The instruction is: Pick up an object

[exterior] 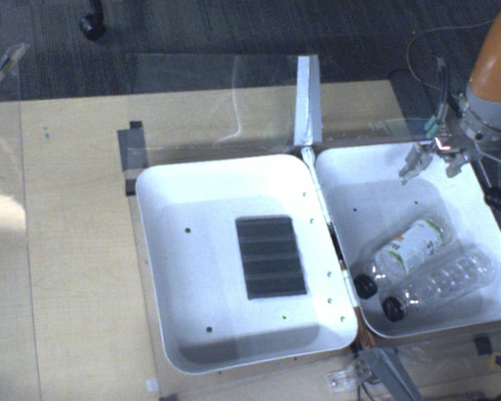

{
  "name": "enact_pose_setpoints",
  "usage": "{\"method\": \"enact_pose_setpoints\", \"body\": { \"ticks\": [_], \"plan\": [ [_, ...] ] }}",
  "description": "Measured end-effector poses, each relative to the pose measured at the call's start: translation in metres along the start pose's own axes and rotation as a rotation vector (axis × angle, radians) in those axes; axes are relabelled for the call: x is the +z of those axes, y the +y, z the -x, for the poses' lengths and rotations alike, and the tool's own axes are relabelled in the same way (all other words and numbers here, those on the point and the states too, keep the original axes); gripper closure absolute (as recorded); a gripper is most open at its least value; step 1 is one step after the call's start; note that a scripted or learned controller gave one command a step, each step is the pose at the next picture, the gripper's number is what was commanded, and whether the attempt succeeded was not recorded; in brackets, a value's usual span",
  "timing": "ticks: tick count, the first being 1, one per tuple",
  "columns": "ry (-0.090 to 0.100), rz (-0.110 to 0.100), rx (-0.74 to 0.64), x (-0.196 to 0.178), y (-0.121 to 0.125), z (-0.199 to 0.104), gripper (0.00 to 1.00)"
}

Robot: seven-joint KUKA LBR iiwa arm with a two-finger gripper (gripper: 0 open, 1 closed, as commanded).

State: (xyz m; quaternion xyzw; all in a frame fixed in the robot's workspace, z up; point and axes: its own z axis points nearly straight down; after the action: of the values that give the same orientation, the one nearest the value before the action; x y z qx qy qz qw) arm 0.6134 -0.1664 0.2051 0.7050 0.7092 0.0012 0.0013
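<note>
Where the arm reaches in: end effector (432, 158) is seen over the right bin's (356, 183) far corner, fingers spread apart, nothing gripped.
Right bin contents: two clear bottles lie side by side near the front, black caps toward the divider.
Labelled bottle (409, 247): farther of the pair.
Plain bottle (440, 283): nearer, touching the first.
Left bin (179, 203): dark ribbed tray (270, 256) at centre.
Tabletop (60, 262): pale wood.
</note>
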Motion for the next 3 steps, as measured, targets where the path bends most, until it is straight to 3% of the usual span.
{"method": "enact_pose_setpoints", "body": {
  "ticks": [1,2,3],
  "plan": [
    [0.001,0.0,0.14,0.033,-0.003,0.001,0.0],
    [0.0,0.002,0.063,0.116,-0.043,0.02,0.0],
    [-0.002,0.004,-0.003,0.118,0.046,0.032,0.0]
  ]
}}
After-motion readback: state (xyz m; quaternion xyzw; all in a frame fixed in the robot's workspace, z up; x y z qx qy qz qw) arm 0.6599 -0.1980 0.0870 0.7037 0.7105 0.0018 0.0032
